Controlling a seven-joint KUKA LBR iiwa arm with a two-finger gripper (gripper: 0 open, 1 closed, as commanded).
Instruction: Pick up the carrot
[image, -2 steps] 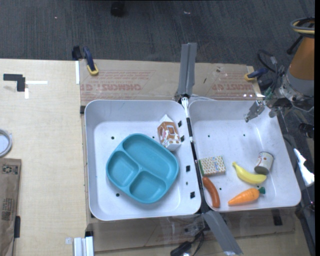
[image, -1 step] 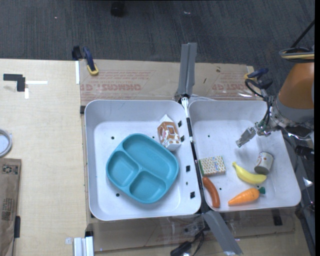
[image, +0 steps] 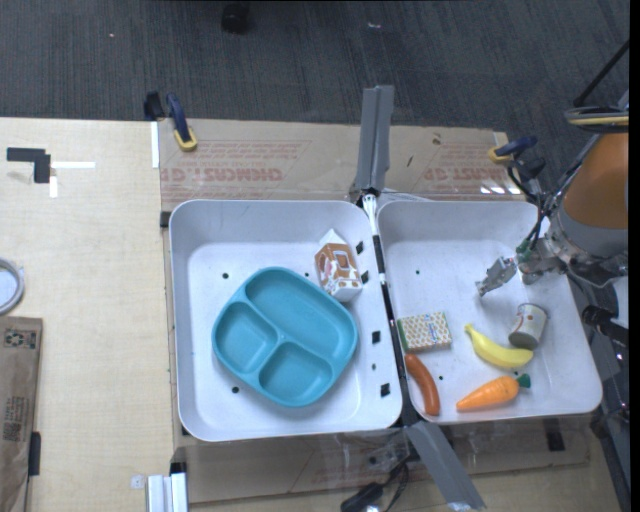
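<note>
carrot (image: 490, 392) lies at the lower right of the right bin (image: 440, 235), just below the banana (image: 497, 348). gripper (image: 497, 274) hangs above both, fingers spread, gripping nothing. can (image: 528, 325) beside banana.
</note>
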